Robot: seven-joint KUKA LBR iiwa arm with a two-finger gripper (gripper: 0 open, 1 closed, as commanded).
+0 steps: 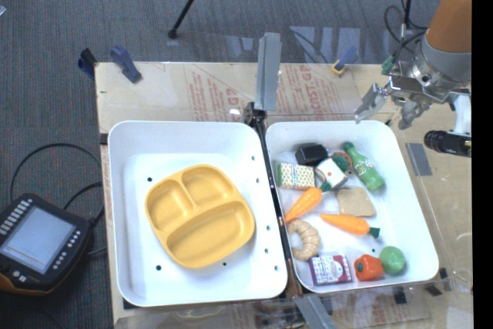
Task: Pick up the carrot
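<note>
The hand (389, 105) hangs above the far right corner of the right bin (420, 189), fingers spread apart and nothing between them, so it is open and carrying nothing. Two carrots sit in that bin, and the task does not say which one. The nearer-to-centre carrot (303, 204) lies against the bin's left side, below the striped packet (296, 176), its long axis running on a slant with the thick end up toward the packet. The second carrot (348, 224) lies almost level across the bin's middle, just below the slice of bread (356, 202), with its green stub pointing toward the bin's right wall. From the hand, both lie toward the bin's near edge and to the left; the second carrot looks the closer reach, by my reading. Either way the hand has to cross the green bottle (363, 166) and the clutter at the bin's far end first.

Both carrots look like smooth moulded plastic, tapered, bright orange, likely slick under the fingers, so closing across the short width seems the safer bet. The pretzel-like pastry (305, 239) sits just below the first carrot, crowding it. The second has clearer room on its lower side. The left bin (131, 166) holds a yellow divided plate (200, 214), glossy and rounded
</note>
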